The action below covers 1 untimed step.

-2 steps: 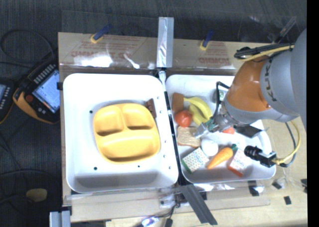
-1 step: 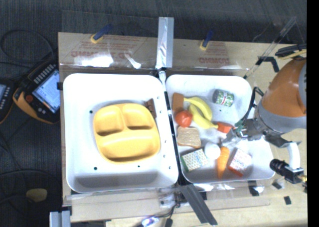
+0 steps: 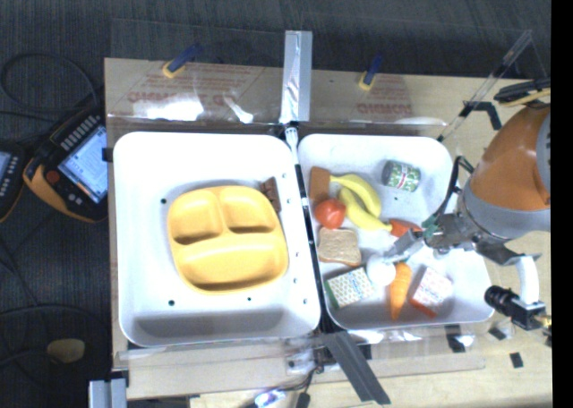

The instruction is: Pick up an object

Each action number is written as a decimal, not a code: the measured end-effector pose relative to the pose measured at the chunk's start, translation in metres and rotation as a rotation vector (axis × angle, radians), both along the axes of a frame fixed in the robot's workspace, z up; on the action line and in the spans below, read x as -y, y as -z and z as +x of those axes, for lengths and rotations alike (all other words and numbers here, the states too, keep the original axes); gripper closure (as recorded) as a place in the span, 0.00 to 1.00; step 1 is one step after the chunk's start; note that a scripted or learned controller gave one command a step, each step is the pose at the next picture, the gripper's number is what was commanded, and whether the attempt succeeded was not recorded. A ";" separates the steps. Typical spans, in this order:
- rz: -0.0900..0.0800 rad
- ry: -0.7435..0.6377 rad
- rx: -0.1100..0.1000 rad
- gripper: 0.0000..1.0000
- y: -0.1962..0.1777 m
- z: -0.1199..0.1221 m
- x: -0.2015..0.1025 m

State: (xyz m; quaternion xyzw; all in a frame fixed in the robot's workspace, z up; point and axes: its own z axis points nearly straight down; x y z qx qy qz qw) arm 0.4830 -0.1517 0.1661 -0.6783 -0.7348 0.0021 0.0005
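Now my gripper [image 3: 428, 234] hangs low over the right bin [image 3: 439, 154], beside the carrot [image 3: 400, 286], lining up a pick; grip state I cannot tell.

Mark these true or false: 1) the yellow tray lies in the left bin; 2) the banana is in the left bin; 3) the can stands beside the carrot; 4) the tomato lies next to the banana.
1) True: the yellow tray lies in the left bin.
2) False: the banana is in the right bin.
3) False: the can is near the far wall, the carrot near the front.
4) True: the tomato lies next to the banana.
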 end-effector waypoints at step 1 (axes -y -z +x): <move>-0.003 -0.002 0.009 0.00 0.068 0.068 -0.042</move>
